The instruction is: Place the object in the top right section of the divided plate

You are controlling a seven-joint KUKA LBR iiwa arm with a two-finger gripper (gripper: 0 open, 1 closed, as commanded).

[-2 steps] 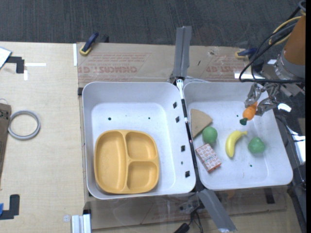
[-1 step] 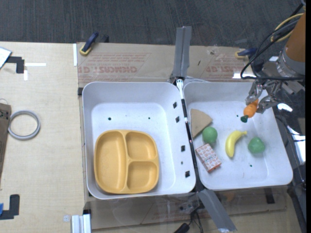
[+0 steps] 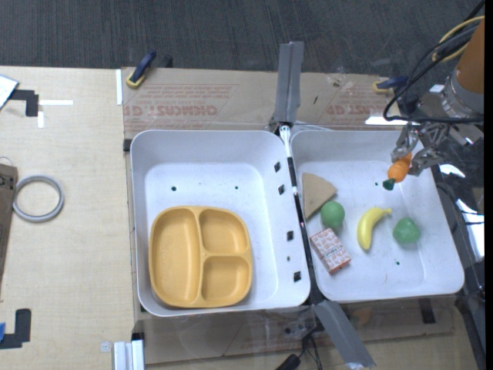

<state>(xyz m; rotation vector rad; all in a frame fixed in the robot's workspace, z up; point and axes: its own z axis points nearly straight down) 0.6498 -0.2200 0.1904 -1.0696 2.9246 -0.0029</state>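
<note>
camera view: slanted look down on two shallow white bins, left bin, right bin.
gripper: two-finger gripper at 1 o'clock of right bin, raised over it, fingers clamped on small orange carrot with green tip.
plate: yellow plastic divided plate at 6 o'clock of left bin.
right bin contents: tan wedge, green ball, yellow banana, green lump, red-patterned box.
bench: tape ring at 9 o'clock.

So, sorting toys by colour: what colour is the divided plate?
Yellow-orange: the divided plate in the camera view.
</note>
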